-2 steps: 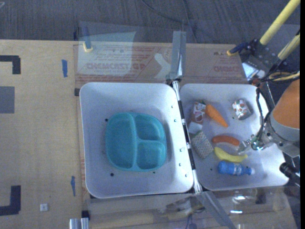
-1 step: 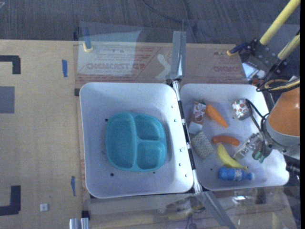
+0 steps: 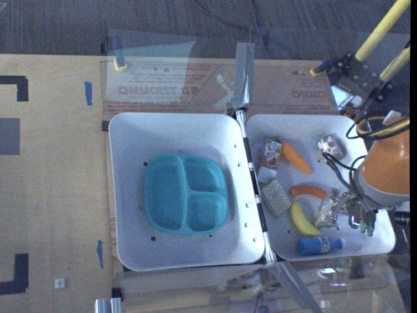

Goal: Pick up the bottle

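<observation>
Camera view, looking down at a slant: the small blue plastic bottle (image 3: 319,244) lies on its side on the floor of the right white bin (image 3: 384,243), close to that bin's near wall. Its long axis runs left to right, with the fat body to the left and the narrower, paler cap end pointing right.

Just beyond the bottle, a yellow banana (image 3: 301,218) lies at a slant. Farther back are a thin orange-red sausage-shaped piece (image 3: 307,190) and, to the left of the banana, a grey speckled flat block (image 3: 275,197). Toward the far wall are an orange carrot (image 3: 296,157), a small red-and-white packet (image 3: 272,153) to its left, and a rounded white-and-brown piece (image 3: 331,145) to its right.

The left white bin (image 3: 127,142) holds a teal divided plastic tray (image 3: 186,192) with three compartments.

The gripper (image 3: 333,212) sits in the right bin, right of the banana and just beyond the bottle, with the grey and orange arm (image 3: 386,168) behind it at the right edge. Whether its jaws are spread or closed cannot be made out in the clutter of cables and metal.
</observation>
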{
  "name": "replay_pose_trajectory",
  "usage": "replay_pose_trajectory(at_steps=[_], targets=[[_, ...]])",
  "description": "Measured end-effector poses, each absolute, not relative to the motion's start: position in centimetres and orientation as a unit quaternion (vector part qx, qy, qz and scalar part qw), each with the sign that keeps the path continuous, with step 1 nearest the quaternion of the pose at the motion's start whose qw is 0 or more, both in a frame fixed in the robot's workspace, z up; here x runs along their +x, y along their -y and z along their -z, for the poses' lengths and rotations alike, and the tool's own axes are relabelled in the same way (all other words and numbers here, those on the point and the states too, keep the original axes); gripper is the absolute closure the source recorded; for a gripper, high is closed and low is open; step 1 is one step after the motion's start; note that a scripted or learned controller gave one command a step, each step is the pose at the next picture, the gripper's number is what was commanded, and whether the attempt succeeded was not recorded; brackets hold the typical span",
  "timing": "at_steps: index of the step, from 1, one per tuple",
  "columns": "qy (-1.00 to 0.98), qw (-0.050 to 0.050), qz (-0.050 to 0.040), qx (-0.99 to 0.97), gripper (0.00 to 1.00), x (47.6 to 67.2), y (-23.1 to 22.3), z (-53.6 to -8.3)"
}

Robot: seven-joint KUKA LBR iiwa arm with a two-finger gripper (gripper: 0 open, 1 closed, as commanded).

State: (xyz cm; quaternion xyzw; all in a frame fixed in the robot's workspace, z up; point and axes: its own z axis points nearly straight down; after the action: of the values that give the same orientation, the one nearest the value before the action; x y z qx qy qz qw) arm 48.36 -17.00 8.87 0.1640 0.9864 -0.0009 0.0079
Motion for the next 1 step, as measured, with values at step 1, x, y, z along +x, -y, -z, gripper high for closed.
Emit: replay_pose_trajectory(at_steps=[1], targets=[[-0.987, 0.009, 0.0025, -0.162, 1.00, 48.43, 16.52, -8.87]])
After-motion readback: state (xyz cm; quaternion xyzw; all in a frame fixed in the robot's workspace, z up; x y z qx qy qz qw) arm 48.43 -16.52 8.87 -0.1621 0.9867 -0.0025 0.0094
